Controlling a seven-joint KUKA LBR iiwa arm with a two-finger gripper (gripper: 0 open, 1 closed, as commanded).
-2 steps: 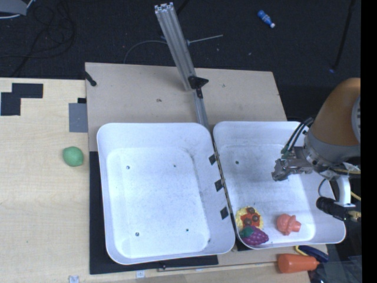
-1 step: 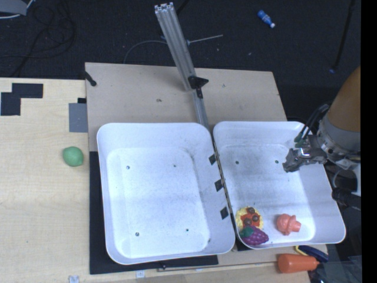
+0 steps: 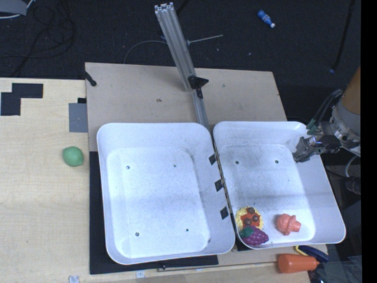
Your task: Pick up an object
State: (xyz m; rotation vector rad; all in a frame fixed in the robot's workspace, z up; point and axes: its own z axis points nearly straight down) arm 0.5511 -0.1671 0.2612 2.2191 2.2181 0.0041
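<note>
Arm poised at the right bin's far edge

The gripper [image 3: 303, 149] sits well apart from the toys; I cannot tell its state. A pink toy [image 3: 287, 223] and fruit toy [image 3: 251, 226] lie along the right bin's [image 3: 265, 135] near wall; descend centred over one.

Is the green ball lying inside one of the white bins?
No, the green ball lies on the light wooden surface to the left of the left bin, outside both bins.

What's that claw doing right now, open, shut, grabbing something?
Gripper: cannot be told; it sits at the right bin's right edge, apart from the toys.
</note>
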